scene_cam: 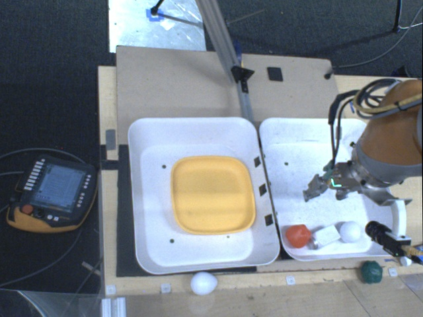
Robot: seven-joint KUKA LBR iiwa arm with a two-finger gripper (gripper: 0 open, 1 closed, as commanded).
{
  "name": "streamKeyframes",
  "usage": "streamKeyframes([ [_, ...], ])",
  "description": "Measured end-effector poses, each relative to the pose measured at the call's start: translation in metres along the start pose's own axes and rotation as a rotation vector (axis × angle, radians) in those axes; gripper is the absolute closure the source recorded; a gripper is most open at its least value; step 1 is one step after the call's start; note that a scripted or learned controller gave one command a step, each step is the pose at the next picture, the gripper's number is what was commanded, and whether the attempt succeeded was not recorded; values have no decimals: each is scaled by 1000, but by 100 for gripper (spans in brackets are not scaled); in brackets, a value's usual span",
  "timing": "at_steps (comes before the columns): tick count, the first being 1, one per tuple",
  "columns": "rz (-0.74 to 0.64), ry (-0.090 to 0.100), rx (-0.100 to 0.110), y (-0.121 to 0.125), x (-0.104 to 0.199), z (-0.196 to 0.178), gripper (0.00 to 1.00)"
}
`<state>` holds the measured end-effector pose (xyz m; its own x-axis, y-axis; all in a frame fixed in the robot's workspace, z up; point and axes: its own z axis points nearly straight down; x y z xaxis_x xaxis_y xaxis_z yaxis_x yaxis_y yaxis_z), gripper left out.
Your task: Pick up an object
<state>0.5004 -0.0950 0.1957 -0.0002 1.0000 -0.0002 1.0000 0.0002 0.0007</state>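
In the right bin (291, 144), along its near edge, lie a red ball (297, 235), a small white block (324, 235) and a white egg-shaped object (349, 230). My gripper (324, 187) hangs over the bin's middle right, a little behind these three and apart from them. Nothing shows in its grasp. The arm's orange band (393, 140) sits above and to the right of it.
A square yellow plate (213, 193) lies in the left bin (149, 177). On the bench in front of the bins are a white egg (203, 282) and a dark green ball (371, 271). A teach pendant (53, 197) lies on the floor at far left.
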Motion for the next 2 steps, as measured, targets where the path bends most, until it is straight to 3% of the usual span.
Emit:
streamKeyframes([
  [1, 0, 0, 0, 0, 0, 0, 0],
  [2, 0, 1, 4, 4, 6, 59, 0],
])
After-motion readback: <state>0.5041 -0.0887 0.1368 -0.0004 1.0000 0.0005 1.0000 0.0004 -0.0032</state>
